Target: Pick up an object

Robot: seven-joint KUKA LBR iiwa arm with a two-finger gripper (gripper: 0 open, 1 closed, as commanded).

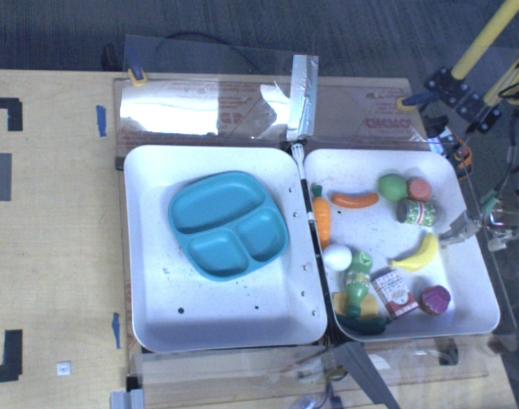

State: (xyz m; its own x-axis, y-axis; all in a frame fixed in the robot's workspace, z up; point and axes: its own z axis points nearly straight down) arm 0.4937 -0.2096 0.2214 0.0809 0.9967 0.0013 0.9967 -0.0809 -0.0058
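The right bin point(472, 313) holds several toy foods. An orange carrot point(322, 220) lies along its left wall, with a red-orange chili point(354, 199) beside it. A green ball point(393, 186), a pink-red piece point(420, 187) and a green-labelled can point(417, 214) sit at the back right. A yellow banana point(419, 254) lies in the middle. A white egg point(337, 257), a green bottle point(358, 267), a red-and-white carton point(392, 293) and a purple piece point(435, 298) crowd the front. The left bin point(148, 296) holds a blue divided plate point(229, 224).
A clear plastic sheet point(208, 109) with a metal strip point(303, 96) stands behind the bins. A yellow pole point(493, 28) and black clamp point(455, 92) rise at the upper right. Metal brackets point(489, 224) sit by the right bin's edge. Wooden bench point(46, 254) lies left.
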